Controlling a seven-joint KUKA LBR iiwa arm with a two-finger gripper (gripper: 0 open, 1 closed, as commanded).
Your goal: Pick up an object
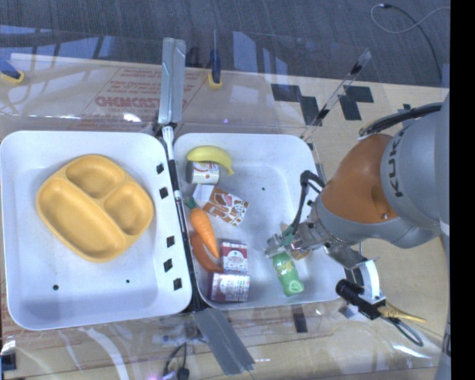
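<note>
a: where is the arm [396, 184] right now?

b: it reaches over the right edge of the right bin [261, 145], and its claw [289, 244] is low in the near right part of that bin, just above a green bottle [287, 274].

a: is the claw wide, narrow, or holding something?

b: i cannot tell; the wrist covers that part.

a: and the bottle itself?

b: it lies on the bin floor by the near right corner, its upper end right under the claw. whether they touch is unclear.

a: what else is in that bin?

b: a banana [210, 157] at the far left corner, a small can [204, 174] just below it, a red and white packet [226, 207] toward the middle, a carrot [203, 232] along the left wall, and two red boxes, one small box [234, 256] beside the carrot and a larger box [229, 286] at the near edge.

a: and the left bin [32, 291]?

b: a yellow divided plate [95, 206] sits in its far half, with three sections.
</note>
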